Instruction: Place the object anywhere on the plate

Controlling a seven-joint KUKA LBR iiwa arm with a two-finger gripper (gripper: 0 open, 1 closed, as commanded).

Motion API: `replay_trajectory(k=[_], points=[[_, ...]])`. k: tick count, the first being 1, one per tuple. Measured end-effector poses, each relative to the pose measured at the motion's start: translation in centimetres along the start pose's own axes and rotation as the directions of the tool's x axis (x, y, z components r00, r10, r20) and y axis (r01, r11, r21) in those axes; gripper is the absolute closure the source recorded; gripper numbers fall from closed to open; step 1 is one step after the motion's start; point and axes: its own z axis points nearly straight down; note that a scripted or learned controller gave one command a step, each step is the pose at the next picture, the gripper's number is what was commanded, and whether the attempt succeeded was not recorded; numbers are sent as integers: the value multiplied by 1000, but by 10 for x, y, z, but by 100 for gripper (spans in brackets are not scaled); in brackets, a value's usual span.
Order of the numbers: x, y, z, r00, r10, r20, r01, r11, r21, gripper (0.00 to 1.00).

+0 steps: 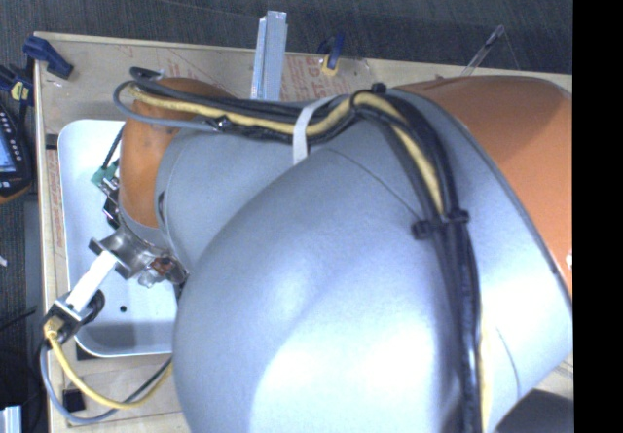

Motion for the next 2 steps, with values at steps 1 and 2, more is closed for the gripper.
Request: replay_trajectory(k=[1, 2], points=[[3, 1, -84, 941, -340, -5, 340, 941, -3, 100], [-93, 113, -101, 818, -575, -4, 575, 818, -5, 100]])
